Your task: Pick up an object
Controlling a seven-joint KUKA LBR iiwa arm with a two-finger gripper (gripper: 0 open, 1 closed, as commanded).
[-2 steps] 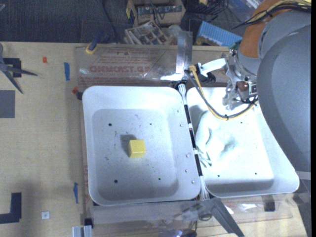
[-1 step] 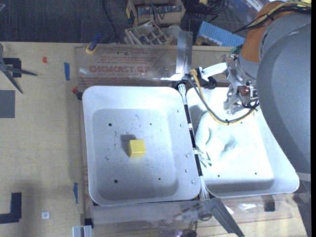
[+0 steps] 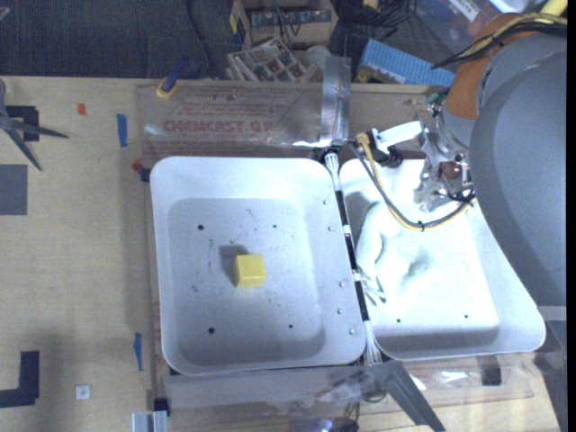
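Note:
A small yellow block (image 3: pixel 250 270) lies on the floor of the left white bin (image 3: pixel 180 183), a little left of its middle. My gripper (image 3: pixel 443 184) hangs over the far part of the right white bin (image 3: pixel 513 318), well to the right of the block and apart from it. A yellow cable (image 3: pixel 396 210) loops down from the wrist over the right bin. The large grey arm body (image 3: pixel 531 151) covers that bin's right side. Nothing shows in the gripper's grasp.
A raised rim (image 3: pixel 346 241) divides the two bins. Behind them lie a clear plastic sheet (image 3: pixel 234 120) and boxes and cables on the floor. The wooden bench (image 3: pixel 72 241) spreads out to the left, with blue tape marks on it.

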